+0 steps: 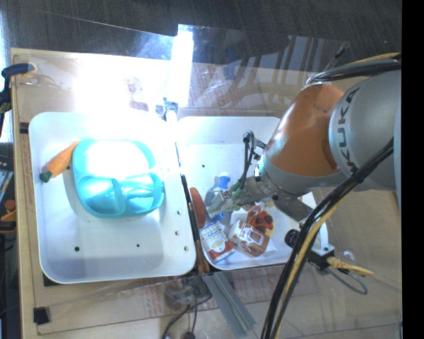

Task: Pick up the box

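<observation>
A small white box with red and blue print lies near the front edge of the right bin. Beside it on the right lies a crinkled packet with red and orange print. My gripper hangs low in the right bin, just above and behind the box, among the clutter. The grey and orange wrist covers the right half of this bin. Nothing shows as held.
The left bin holds a light blue divided plate and an orange carrot at its left. A blue-capped bottle and a dark red item lie by the gripper. Cables trail at the front right.
</observation>
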Robot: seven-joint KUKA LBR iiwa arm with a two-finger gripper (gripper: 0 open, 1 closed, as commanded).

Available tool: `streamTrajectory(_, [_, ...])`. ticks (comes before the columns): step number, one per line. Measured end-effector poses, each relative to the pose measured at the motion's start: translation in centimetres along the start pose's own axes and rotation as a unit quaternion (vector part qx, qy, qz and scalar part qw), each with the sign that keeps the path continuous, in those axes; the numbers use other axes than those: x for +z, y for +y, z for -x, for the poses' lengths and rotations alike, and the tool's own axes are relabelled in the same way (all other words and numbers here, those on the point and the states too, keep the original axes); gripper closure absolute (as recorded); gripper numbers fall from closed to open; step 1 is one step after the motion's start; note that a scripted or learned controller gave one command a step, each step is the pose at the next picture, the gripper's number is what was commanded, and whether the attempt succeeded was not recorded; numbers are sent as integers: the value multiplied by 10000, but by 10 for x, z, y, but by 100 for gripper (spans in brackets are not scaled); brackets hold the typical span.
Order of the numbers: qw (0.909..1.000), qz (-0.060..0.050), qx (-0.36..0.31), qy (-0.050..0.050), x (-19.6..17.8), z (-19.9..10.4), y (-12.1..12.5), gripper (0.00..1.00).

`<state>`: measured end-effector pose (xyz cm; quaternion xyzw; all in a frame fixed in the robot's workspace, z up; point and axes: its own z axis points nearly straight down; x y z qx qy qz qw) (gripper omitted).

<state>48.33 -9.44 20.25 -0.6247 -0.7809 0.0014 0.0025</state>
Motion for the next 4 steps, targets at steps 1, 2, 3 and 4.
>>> streamTrajectory(1, [10000, 4, 4, -1, 0, 0, 0, 0])
streamTrajectory(2, [9996, 4, -277, 3, 110, 35, 0, 0])
streamTrajectory(3, [9996, 9, -298, 1, 100, 35, 1, 100])
streamTrajectory(4, [9980, 9, -637, -5, -15, -46, 17, 100])
